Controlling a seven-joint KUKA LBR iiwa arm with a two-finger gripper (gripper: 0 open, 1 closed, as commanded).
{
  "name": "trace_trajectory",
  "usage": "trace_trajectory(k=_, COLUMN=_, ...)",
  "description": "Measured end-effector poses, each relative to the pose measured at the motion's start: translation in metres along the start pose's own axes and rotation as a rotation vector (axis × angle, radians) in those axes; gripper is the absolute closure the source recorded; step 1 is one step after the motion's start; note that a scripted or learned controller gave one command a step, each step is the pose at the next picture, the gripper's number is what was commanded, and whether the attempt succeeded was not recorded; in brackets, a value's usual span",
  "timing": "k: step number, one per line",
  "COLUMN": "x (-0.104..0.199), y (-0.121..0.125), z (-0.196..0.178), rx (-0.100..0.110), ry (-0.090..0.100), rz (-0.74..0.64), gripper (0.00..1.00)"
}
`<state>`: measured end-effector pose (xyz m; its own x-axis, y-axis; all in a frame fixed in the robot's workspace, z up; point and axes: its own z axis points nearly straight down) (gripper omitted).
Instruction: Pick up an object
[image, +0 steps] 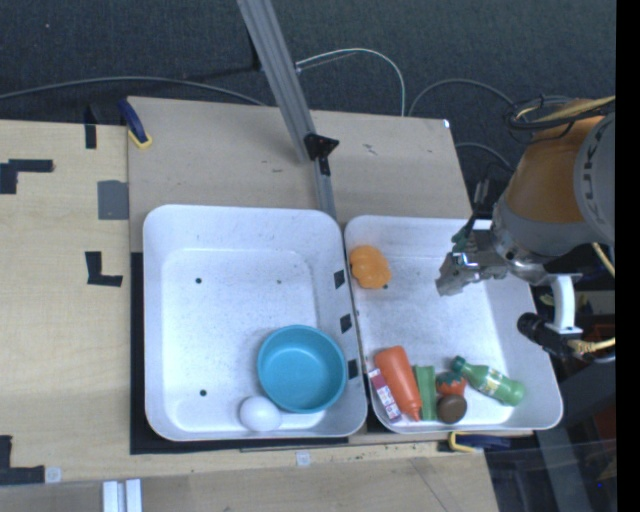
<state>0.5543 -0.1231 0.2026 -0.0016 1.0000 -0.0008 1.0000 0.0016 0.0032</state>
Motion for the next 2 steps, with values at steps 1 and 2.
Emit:
trace_trajectory(k=1, x=-0.004, y=-0.003, z=-0.062, rx=-0.002, ry=-0.001, rz=0.0, gripper=1.0)
trace_trajectory(k=2, x=-0.003, y=-0.003, z=-0.084, rx=0.002, ry=0.0, rz=0.0, gripper=1.0)
